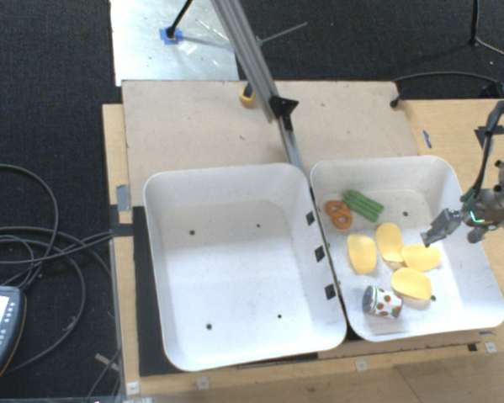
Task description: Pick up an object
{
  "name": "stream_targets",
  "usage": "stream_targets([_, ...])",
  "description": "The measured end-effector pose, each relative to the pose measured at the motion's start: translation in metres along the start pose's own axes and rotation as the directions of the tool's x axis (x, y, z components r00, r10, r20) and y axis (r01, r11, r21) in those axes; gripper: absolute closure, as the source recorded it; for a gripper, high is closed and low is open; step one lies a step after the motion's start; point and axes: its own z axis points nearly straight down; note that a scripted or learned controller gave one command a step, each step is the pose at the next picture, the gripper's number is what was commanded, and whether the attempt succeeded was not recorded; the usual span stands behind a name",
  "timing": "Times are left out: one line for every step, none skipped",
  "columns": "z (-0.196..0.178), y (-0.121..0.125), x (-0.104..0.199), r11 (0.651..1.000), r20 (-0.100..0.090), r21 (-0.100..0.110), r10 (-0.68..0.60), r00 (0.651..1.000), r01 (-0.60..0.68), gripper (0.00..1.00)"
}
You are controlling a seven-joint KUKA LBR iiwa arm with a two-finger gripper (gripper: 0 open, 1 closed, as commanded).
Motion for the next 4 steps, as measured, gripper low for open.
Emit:
stream_targets([-0.002,0.001,0.000,1.000,0.001,-0.004,0.002,1.000,-0.002,0.00])
stream_targets([0.051,-0.006,-0.008,1.000,0.000,0.001,0.005,1.000,-0.005,0.00])
stream_targets([0.114,-0.003,-0.009,1.000,-0.001,0.003,0.004,1.000,-0.004,0.00])
stream_targets([0.176,0.000,-0.006,1.000,-0.002,0.004,0.004,1.000,-0.004,0.00])
